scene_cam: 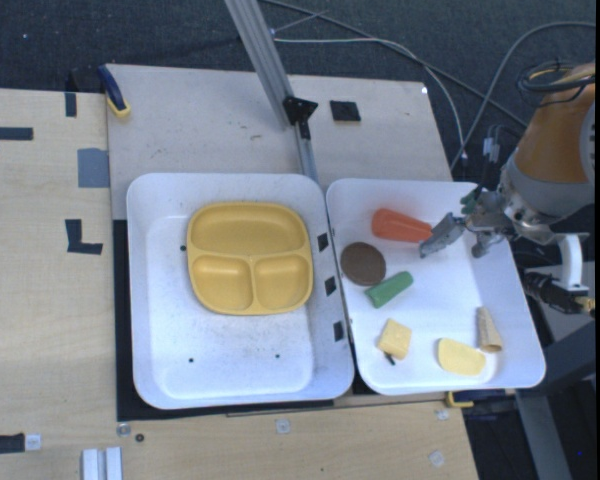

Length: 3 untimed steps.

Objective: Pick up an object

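Observation:
The right bin [510, 313] holds an orange carrot-like piece [400, 226], a brown round disc [363, 263], a green piece [389, 288], a yellow cheese-like wedge [394, 339], a yellow flat piece [461, 357] and a tan cone-like piece [489, 329]. My gripper [461, 238] hangs over the bin's upper right part, just right of the orange piece. Its fingers [439, 238] are spread apart and nothing sits between them.
The left bin [150, 298] carries a yellow divided plate [250, 256]. A metal post [265, 48] rises from behind the bins. Cables run across the dark floor at the top right. The arm's orange band [560, 138] stands beyond the right bin's edge.

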Each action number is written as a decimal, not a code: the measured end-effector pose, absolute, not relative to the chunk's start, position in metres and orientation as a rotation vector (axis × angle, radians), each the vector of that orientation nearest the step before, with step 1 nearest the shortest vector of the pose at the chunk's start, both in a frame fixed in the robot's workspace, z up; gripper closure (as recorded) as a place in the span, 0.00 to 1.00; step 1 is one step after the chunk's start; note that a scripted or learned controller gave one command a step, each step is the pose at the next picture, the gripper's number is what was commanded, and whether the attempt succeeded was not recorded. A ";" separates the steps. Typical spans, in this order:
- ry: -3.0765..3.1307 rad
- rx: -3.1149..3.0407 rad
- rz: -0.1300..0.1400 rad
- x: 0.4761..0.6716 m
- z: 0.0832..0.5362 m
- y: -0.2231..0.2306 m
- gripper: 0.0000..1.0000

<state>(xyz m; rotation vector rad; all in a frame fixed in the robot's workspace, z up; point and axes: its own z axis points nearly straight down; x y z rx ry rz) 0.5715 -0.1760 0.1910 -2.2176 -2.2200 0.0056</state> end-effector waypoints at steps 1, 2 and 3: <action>-2.220 -2.217 0.005 0.573 0.127 -0.175 0.00; -2.225 -2.224 -0.003 0.575 0.085 -0.174 0.00; -2.230 -2.225 -0.004 0.576 0.098 -0.175 1.00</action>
